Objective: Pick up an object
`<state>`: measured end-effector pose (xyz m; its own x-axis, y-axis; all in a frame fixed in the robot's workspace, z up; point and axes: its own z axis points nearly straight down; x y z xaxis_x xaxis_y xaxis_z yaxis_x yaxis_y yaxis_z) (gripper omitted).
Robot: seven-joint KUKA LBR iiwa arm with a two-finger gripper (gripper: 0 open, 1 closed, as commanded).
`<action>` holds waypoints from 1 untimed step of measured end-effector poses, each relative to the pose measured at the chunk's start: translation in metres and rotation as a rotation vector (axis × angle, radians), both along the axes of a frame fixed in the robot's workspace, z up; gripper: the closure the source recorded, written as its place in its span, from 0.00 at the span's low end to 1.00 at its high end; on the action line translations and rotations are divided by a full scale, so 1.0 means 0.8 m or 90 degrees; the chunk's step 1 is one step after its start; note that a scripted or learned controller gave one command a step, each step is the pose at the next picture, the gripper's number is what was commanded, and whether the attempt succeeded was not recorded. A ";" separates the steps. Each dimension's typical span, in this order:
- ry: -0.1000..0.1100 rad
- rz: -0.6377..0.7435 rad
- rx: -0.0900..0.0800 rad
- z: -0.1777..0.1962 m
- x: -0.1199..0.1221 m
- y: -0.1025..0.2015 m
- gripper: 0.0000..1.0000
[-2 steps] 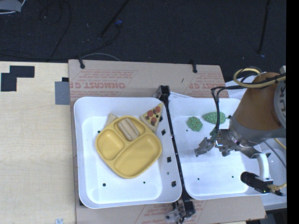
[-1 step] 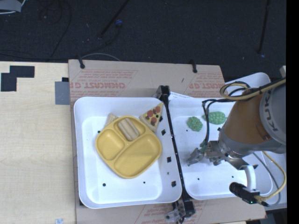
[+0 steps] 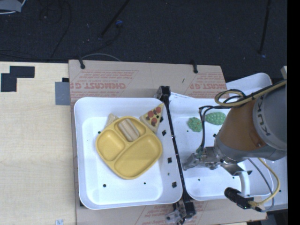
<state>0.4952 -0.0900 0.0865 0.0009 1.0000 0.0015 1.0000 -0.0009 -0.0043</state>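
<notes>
Two white bins are seen side by side on a cardboard sheet (image 3: 140, 78) laid over the pale wooden surface (image 3: 33, 149), viewed from above at a slant. In the left bin (image 3: 89, 172), a yellow divided plate (image 3: 130, 153) is set near the centre, tilted so that its compartments run toward 2 o'clock. A tan ridged piece (image 3: 128, 129) is lying in the plate's upper compartment. A pizza slice (image 3: 153, 116) is placed at 1 o'clock from the plate, touching its rim and close to the black divider (image 3: 171, 139) between the bins.

In the right bin (image 3: 206, 191), two green pieces are seen near the far wall: a smaller green piece (image 3: 195, 123) and, at 2 o'clock from it and just beside it, a larger green leaf (image 3: 216, 118).

The grey arm (image 3: 272, 121), with its orange band (image 3: 239, 128), is reached in from 3 o'clock over the right bin. The end effector (image 3: 193, 161) is lowered close to the bin floor beside the divider, at 6 o'clock from the smaller green piece and apart from it. Its metal fingers appear closed together, and nothing is seen between them. Black cables (image 3: 243, 191) are looped below the wrist.
</notes>
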 end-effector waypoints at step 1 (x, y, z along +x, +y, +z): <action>-0.002 -0.003 0.000 0.015 0.001 -0.002 1.00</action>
<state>0.4962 -0.0913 0.0986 0.0063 1.0000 0.0014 1.0000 -0.0063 -0.0016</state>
